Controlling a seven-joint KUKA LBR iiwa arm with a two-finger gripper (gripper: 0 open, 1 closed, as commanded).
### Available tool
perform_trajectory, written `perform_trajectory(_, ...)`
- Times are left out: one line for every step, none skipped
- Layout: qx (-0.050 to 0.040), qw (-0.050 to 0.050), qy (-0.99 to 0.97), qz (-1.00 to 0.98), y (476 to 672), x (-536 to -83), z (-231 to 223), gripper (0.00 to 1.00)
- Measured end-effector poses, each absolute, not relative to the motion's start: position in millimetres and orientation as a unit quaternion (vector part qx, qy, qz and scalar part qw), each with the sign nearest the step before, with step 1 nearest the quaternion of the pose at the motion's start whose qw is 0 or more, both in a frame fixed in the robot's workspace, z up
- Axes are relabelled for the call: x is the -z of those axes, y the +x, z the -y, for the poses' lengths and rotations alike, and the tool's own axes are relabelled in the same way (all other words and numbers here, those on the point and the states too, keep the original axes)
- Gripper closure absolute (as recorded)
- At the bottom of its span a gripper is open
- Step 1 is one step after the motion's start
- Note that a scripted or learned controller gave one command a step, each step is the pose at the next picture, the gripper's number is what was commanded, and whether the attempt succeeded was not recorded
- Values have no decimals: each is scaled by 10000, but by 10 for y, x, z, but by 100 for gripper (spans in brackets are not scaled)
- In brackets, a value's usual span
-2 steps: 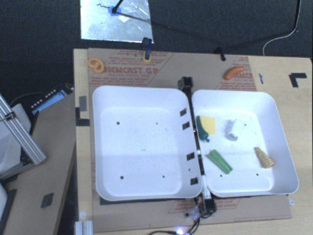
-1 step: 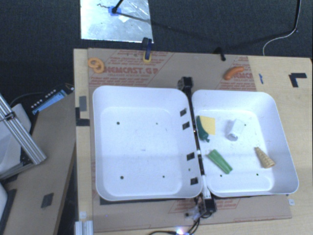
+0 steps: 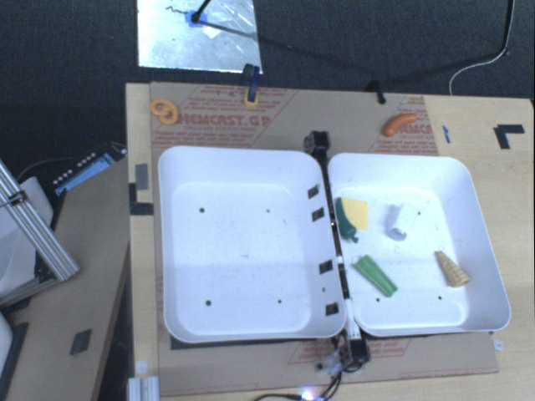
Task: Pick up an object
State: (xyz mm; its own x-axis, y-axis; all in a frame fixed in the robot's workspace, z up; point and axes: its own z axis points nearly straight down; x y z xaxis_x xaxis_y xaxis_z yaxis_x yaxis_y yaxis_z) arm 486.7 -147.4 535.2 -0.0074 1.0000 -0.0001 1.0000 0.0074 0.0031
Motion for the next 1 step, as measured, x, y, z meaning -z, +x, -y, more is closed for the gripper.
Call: perform_trajectory(-2, 27, 7082, -7060, 4861, -5353, 2095, 100)
